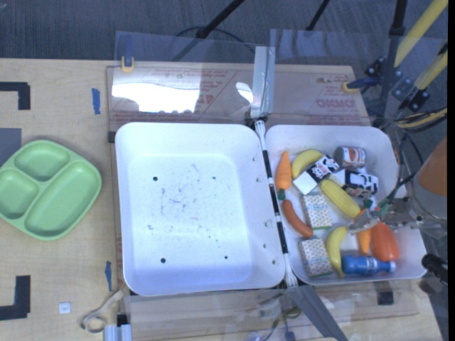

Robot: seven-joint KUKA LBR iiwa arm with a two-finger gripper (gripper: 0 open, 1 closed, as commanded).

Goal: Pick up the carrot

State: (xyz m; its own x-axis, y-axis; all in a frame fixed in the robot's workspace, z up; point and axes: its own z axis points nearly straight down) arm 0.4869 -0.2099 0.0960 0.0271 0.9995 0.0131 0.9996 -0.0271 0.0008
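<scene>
lying at the left edge of the right bin (389, 144), the carrot (284, 170) points its narrow end up along the divider, just beside a curved banana (307, 160) and above a red-orange chili (296, 219). the claw (371, 217) sits low over the right side of that bin, near a yellow corn cob (340, 197) and a second small carrot-like orange piece (365, 240), well apart from the carrot; i cannot tell how its tips stand, since they blur into the clutter. around it lie an orange bottle (384, 244), a blue bottle (366, 265), another banana (335, 244), two patterned boxes (316, 256), a small can (350, 156) and a black-and-white carton (362, 182). the arm (431, 180) comes in from the right edge, with its orange band showing there. the left bin (188, 142) is white with faint scribbles and a few dark dots on its floor. on the wooden desk (50, 80) to the left rests a green divided tray (46, 188). clear panels (188, 77) stand behind both bins.
</scene>
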